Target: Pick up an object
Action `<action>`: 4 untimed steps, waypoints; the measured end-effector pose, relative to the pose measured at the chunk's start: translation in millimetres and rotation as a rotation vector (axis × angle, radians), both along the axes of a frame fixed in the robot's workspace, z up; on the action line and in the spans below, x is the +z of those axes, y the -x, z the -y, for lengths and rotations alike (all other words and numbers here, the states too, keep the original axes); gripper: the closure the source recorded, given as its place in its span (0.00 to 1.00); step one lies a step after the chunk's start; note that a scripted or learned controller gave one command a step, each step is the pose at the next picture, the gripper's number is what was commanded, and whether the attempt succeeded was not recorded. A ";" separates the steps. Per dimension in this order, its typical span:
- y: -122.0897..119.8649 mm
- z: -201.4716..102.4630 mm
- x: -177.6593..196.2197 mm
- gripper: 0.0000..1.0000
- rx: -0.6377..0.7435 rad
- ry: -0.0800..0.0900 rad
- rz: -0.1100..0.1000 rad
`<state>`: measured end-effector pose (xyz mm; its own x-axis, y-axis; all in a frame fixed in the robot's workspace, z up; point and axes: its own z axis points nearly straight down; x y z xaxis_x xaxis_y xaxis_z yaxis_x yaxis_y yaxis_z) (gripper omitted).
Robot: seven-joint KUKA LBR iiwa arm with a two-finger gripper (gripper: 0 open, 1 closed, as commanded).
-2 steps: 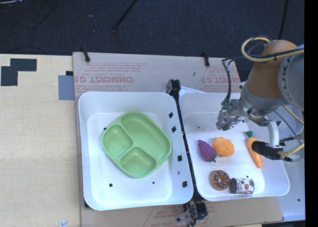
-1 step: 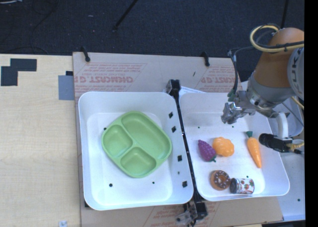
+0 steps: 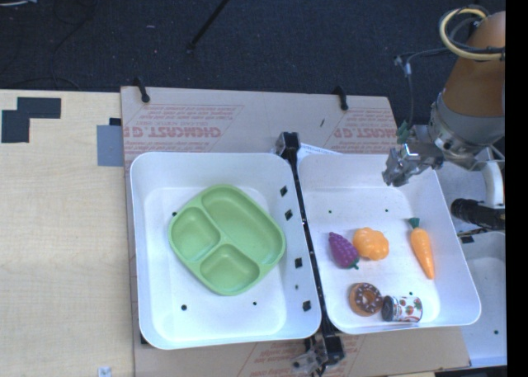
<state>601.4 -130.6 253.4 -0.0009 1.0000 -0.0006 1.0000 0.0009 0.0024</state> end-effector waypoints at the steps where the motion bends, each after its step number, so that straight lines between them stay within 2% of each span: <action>1: -0.5 1.3 39.5 1.00 0.001 0.000 0.000; 2: 10.7 -46.4 18.0 1.00 0.002 -0.002 -0.008; 3: 27.7 -85.5 12.5 1.00 0.002 -0.002 -0.008; 4: 45.7 -136.9 -7.7 1.00 0.003 -0.003 -0.009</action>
<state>555.7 6.3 245.7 -0.0039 1.0000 0.0019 1.0000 0.0040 -0.0069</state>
